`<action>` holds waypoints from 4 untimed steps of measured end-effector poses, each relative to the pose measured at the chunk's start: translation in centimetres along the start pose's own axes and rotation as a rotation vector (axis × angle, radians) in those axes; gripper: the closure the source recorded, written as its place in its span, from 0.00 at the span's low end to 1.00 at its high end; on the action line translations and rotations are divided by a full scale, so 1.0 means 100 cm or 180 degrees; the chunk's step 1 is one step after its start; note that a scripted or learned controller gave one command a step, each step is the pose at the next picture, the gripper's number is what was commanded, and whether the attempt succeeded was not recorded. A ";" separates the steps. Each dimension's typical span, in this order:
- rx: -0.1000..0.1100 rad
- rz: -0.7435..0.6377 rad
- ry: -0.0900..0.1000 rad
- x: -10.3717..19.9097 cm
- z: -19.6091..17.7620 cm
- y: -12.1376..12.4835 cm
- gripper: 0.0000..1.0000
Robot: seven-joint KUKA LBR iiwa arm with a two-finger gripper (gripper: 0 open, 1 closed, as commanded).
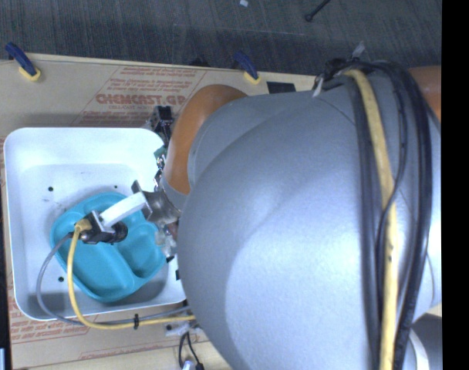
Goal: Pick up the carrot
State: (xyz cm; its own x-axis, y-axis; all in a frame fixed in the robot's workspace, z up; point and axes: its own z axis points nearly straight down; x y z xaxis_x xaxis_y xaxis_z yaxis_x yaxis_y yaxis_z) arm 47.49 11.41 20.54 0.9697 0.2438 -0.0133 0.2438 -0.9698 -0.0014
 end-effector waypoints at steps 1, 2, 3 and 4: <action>0.0005 -0.1251 0.0018 0.007 -0.053 0.041 1.00; 0.0038 -0.1289 -0.0006 0.007 -0.061 0.038 1.00; 0.0005 -0.1631 0.0001 -0.007 0.016 0.130 1.00; 0.0010 -0.1184 0.0016 -0.002 -0.025 0.065 1.00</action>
